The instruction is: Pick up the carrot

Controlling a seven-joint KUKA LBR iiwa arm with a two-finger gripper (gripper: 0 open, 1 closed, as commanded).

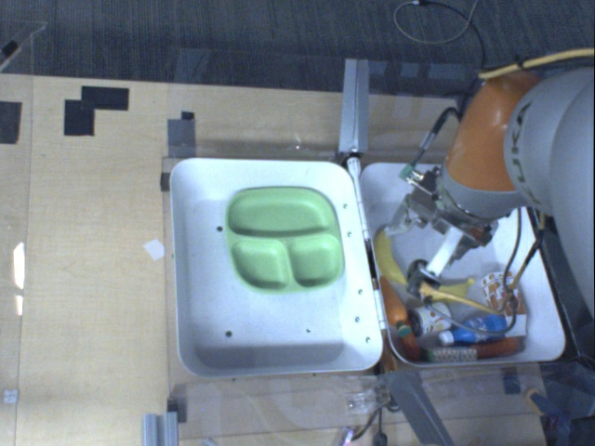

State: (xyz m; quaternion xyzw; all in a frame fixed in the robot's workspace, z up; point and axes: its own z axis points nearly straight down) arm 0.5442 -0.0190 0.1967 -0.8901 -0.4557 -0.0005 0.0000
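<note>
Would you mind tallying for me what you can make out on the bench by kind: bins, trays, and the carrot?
White bins: 2, the left bin and the right bin
Green divided tray: 1, in the left bin
Carrot: 1, at the right bin's left edge
Total: 4
The right bin's other clutter is too jumbled to count.

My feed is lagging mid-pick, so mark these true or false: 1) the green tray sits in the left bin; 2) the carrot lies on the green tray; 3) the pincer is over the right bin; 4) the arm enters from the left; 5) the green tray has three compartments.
1) True: the green tray lies in the left bin.
2) False: the carrot lies in the right bin, against its left wall.
3) True: the pincer is above the clutter there.
4) False: the arm comes from the right.
5) True.
</note>
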